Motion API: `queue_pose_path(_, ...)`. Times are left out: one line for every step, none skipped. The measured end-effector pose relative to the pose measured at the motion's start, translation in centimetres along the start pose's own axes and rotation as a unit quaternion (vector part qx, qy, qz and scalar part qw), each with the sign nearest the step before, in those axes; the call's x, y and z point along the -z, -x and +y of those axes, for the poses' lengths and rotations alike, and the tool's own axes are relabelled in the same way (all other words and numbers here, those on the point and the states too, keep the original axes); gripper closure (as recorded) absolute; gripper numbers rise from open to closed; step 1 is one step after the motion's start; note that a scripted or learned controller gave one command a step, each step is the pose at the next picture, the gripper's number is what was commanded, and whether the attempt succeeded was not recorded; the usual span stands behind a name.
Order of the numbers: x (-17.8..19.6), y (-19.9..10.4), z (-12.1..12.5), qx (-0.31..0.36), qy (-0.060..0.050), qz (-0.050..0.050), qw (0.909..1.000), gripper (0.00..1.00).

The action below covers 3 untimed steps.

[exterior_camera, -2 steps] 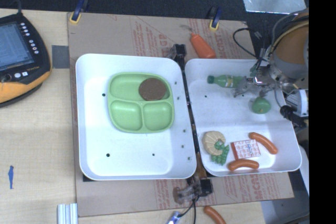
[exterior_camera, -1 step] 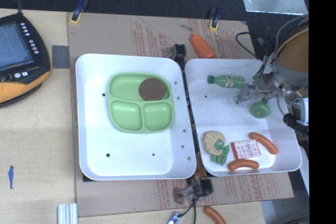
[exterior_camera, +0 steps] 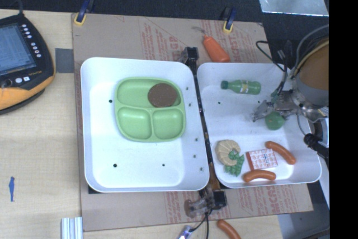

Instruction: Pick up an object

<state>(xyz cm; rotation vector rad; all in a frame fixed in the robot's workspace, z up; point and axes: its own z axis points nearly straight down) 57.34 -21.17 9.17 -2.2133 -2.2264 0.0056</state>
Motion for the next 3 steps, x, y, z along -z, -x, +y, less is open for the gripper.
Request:
queue_pose_path(1.1, 0.1, 0.0, 0.002, 0.000, -0.001, 1.0000, 1.00)
queue_pose_path(0.0, -8.2, 1.4, 0.001, 0.000, 0.001, 1.0000, 1.00)
queue_pose_path(10.1, -17.0, 1.4, 0.000, 0.001, 0.001, 1.0000, 1.00)
